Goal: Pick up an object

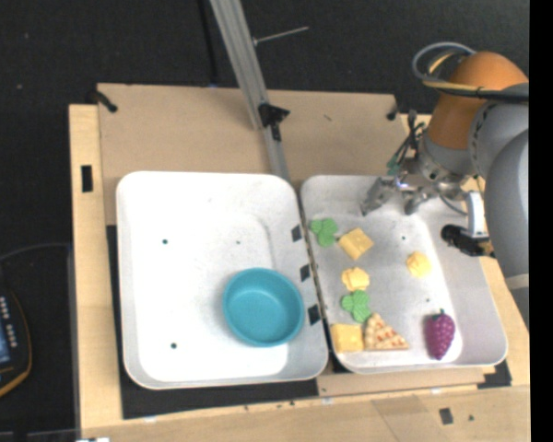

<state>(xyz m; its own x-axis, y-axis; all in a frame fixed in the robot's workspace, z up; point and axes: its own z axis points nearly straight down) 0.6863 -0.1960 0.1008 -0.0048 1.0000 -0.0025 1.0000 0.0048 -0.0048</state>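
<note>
The pincer (394, 194) hangs over the far end of the right bin (470, 339), fingers spread, nothing between them. The left bin (166, 219) carries a blue bowl (263, 307). Grapes (440, 333) and small toy foods (355, 244) lie in the right bin.

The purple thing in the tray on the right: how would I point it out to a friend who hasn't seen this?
Start at the right white bin, the one scattered with small toy foods. Go to its near right corner, and the bunch of purple grapes lies there, just right of the waffle wedge. It is the only purple item; its neighbours are yellow, orange or green.
</note>
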